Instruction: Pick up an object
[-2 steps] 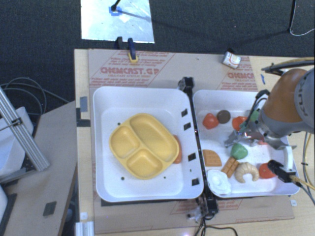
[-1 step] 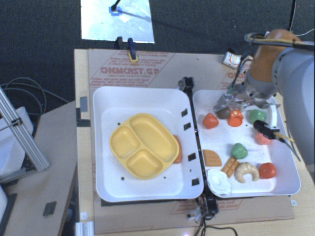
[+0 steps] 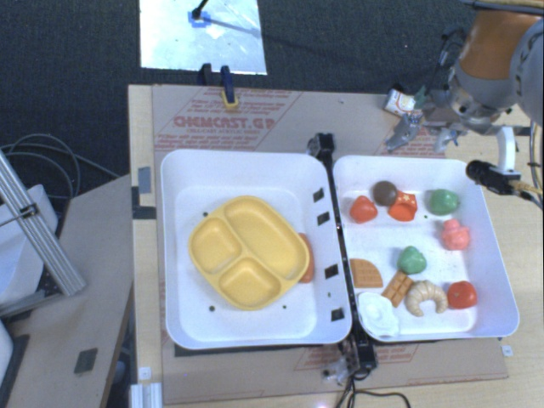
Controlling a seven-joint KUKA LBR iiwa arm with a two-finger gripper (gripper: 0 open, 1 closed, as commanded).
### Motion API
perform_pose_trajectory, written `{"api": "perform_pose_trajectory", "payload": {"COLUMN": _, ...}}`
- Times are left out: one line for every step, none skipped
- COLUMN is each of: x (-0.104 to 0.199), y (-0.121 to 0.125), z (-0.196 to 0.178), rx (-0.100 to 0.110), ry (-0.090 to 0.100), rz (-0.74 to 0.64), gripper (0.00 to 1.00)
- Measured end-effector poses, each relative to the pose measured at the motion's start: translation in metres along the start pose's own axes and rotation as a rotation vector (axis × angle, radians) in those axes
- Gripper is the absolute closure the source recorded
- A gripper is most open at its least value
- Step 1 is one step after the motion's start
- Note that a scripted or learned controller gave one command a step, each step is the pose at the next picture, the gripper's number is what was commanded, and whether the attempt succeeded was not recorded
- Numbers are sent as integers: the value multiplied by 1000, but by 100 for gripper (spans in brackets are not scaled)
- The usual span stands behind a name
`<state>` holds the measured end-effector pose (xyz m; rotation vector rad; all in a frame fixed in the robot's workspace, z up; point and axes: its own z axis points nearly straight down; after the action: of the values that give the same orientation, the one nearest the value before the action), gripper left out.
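- Above the bench's far right corner, the grey-and-orange arm (image 3: 501, 32) is hanging its gripper (image 3: 422, 130) just beyond the right bin (image 3: 497, 253); the fingers (image 3: 406, 133) are looking spread, pinching nothing.
- Toy foods are waiting inside that bin: a brown ball (image 3: 384, 192) touching an orange-red piece (image 3: 403, 206), a green piece (image 3: 443, 201), a croissant (image 3: 427, 297).
- A yellow divided plate (image 3: 246, 251) is sitting in the left bin (image 3: 178, 228).
- Judged risk: crowded neighbours are inviting a glancing, empty close.

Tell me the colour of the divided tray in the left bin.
Yellow: the divided tray shows plainly in the camera view, in the left bin.
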<state>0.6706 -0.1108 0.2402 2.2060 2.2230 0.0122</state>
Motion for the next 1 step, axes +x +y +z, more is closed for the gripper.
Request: {"api": "perform_pose_trajectory", "payload": {"x": -2, "y": -2, "z": 8, "rx": 9, "ry": 0, "rz": 3, "gripper": 0}}
